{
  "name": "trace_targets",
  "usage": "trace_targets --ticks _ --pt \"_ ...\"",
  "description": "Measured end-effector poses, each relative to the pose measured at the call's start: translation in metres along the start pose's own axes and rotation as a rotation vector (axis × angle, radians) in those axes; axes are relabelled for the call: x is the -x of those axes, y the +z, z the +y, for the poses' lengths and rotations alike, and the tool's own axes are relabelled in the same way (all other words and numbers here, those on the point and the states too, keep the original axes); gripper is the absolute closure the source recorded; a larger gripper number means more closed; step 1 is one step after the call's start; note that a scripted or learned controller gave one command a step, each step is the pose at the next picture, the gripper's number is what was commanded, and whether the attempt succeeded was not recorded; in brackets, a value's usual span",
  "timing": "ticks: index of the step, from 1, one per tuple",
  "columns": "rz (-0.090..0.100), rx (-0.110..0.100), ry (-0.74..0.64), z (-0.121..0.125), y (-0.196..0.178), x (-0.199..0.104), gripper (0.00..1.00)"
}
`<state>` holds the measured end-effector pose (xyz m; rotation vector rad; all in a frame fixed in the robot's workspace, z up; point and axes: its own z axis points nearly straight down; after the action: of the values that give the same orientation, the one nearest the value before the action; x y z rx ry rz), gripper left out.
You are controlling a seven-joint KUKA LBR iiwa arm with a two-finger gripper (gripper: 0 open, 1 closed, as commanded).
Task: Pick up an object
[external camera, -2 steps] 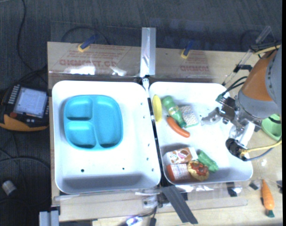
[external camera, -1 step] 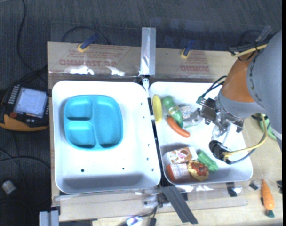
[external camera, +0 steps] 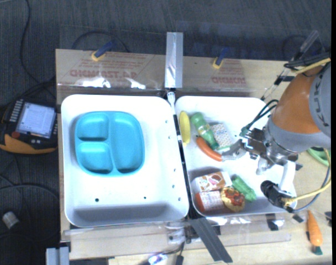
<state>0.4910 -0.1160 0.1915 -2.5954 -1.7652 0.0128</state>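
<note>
In the right bin [external camera: 251,104], right of frame centre, the jaws of the gripper [external camera: 232,149] sit just right of the toy carrot [external camera: 209,149], whose long axis runs diagonally from upper left to lower right, though whether they are spread I cannot tell.

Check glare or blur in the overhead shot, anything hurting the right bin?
Camera view: strong glare on the clear plastic sheet behind the bins; right bin evenly lit, soft shadows only; carrot and yellow item read clearly; the tool looks slightly soft, finger state unclear.
</note>
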Motion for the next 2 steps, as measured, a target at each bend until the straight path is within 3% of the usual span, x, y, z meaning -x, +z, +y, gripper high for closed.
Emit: trace_targets --ticks 1,2 --pt "-0.001 0.001 0.231 0.068 -0.028 -0.041 0.00" --pt "-0.001 0.002 0.354 0.019 -0.078 -0.076 0.00"
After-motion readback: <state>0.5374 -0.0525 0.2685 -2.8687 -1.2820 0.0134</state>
